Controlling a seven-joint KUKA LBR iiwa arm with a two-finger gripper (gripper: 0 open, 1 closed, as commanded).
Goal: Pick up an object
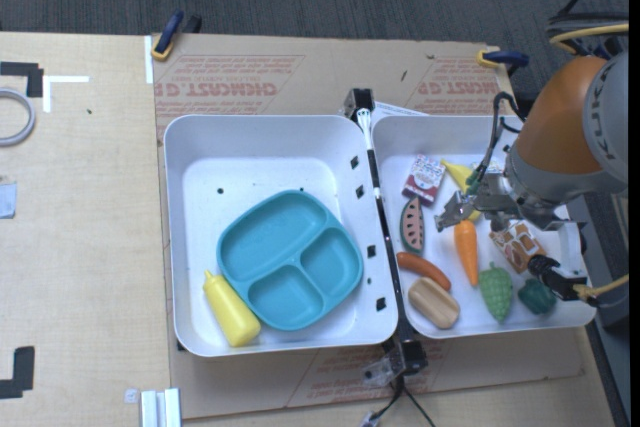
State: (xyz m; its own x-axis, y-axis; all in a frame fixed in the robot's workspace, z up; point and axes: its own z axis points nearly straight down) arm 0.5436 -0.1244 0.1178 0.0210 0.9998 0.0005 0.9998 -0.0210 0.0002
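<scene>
The carrot (466, 252) lies in the right bin (570, 320), pointing toward six o'clock, with the pincer (462, 207) just above its top end at twelve o'clock. I cannot tell how wide the pincer is, because the fingers are dark and small (nothing is seen between them). The step seems to be the approach; next it must descend and close. The sausage (424, 268) lies near, at eight o'clock.

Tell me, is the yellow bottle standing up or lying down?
Lying down. The yellow bottle rests on its side in the left bin, beside the blue tray.
</scene>
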